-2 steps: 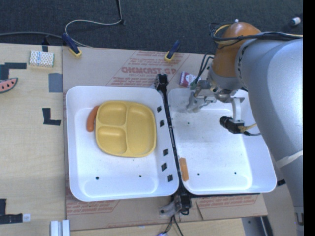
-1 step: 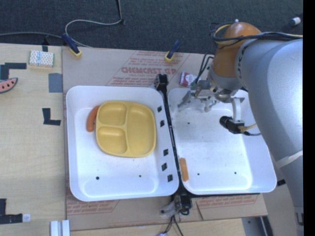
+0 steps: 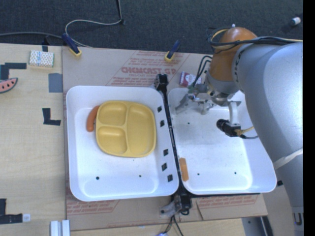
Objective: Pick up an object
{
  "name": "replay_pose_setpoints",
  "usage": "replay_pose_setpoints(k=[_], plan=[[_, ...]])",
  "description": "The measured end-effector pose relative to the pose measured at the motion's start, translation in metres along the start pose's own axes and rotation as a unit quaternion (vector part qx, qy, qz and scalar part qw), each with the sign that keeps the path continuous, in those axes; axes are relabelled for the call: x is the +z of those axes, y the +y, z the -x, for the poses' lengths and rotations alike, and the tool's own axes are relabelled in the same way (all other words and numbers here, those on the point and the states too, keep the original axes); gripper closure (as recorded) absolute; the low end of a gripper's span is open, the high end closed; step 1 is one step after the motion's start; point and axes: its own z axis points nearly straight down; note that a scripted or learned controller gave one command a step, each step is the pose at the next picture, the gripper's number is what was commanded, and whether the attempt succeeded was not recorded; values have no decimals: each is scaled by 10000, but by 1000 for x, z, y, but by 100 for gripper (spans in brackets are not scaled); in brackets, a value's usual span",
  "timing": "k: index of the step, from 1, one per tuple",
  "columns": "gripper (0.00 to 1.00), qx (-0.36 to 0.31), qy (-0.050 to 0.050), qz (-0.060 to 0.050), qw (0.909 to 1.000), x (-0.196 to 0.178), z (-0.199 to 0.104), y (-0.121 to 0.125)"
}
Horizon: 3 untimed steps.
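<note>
The claw (image 3: pixel 197 102) hangs over the far end of the right bin (image 3: pixel 216 176), nothing between its fingers; whether they are parted I cannot tell. The approach looks barely begun. A small orange piece (image 3: pixel 183 168) lies against that bin's near left wall, the closest pick, calling for a reach toward the front. In the left bin (image 3: pixel 78 181), a yellow divided plate (image 3: pixel 125 128) touches an orange sausage-like piece (image 3: pixel 91 119). Cardboard (image 3: pixel 142 68) underlies both bins on a pale wooden bench (image 3: pixel 29 146).

Cardboard sheet (image 3: pixel 142 70) under the bins, upper centre of the frame: red print reading "CHEMCAST", upside-down orientation uncertain; smaller red lines beside it illegible. Further red print along the sheet's lower edge, too small to read.
</note>
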Motion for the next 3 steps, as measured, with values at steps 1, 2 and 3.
replay_pose_setpoints(k=[1,2,3], plan=[[100,-5,-6,5,10000,-11,0,0],[100,-10,-9,4,10000,-20,-1,0],[0,-9,-12,2,10000,-20,0,0]])
